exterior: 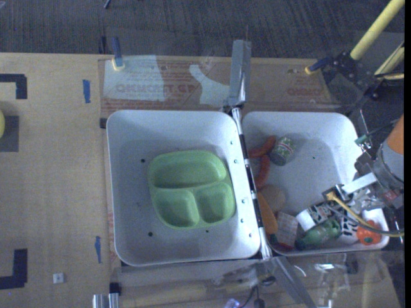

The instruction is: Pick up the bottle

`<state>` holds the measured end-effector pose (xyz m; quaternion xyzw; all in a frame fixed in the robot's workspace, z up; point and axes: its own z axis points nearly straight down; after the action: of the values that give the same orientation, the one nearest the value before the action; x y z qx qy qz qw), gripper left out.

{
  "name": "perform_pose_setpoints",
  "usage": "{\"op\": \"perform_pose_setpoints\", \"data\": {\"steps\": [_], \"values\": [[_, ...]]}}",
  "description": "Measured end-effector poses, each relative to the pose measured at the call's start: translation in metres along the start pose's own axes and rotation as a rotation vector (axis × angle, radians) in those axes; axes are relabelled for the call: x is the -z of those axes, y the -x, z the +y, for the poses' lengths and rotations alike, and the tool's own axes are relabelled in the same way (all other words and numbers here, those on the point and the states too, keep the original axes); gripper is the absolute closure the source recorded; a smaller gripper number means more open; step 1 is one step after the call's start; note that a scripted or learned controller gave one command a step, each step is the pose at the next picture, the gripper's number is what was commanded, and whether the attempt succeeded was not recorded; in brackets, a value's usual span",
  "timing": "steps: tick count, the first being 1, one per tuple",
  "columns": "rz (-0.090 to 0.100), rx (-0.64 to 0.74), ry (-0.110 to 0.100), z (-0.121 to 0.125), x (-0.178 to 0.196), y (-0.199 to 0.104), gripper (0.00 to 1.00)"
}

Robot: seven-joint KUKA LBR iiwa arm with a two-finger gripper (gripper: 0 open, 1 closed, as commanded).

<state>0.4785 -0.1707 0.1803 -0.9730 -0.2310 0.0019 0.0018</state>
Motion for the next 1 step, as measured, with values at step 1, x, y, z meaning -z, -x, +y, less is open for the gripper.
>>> {"op": "perform_pose_setpoints", "data": {"steps": [1], "values": [[0.001, 0.000, 0.001, 0.0003, 0.0002, 0.0000, 0.00]]}}
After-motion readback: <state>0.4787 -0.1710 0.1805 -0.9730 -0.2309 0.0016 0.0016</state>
